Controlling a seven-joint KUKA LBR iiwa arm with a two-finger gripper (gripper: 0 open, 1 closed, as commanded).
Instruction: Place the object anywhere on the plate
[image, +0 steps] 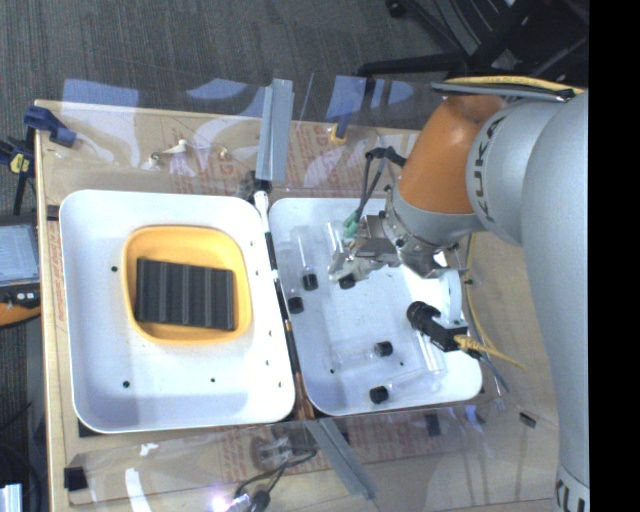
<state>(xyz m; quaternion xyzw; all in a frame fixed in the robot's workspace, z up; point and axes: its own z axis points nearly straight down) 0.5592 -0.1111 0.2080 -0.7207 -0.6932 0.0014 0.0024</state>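
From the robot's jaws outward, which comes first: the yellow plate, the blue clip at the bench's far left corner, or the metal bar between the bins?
1. Metal bar, up and left of the gripper.
2. Yellow plate, in the left bin.
3. Blue clip, at the far left corner.

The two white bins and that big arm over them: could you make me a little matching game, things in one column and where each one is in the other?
Things:
1. yellow plate
2. black ridged block
3. gripper
4. orange band

Places:
A. on the arm, above the wrist
B. lying on the yellow plate
C. in the left bin
D. low over the right bin's upper part

Pairs: 1-C, 2-B, 3-D, 4-A
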